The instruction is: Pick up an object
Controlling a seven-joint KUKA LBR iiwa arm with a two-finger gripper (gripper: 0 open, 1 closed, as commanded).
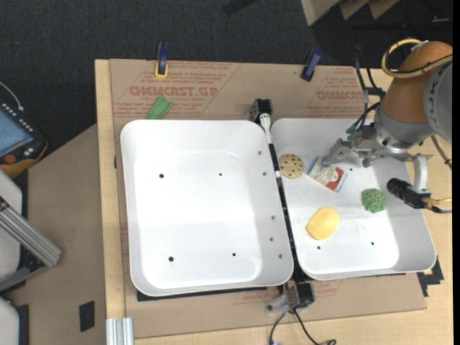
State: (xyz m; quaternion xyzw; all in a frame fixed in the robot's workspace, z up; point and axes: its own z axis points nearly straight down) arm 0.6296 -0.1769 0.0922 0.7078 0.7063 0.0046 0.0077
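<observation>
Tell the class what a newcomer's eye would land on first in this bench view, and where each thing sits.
The grey arm with its orange band reaches in from the right, its gripper low over a small red, white and blue packet in the right bin. Around it lie a speckled round cookie, a yellow lump and a green knobbly piece.

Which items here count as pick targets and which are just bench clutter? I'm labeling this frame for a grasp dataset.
Job-related:
- end effector, over the right bin
- red, white and blue packet, just below the end effector
- round tan cookie
- yellow lemon-like lump
- green bumpy object

Lying about:
- left bin
- green strip on the board
- blue clamps at the board's far edge
</observation>
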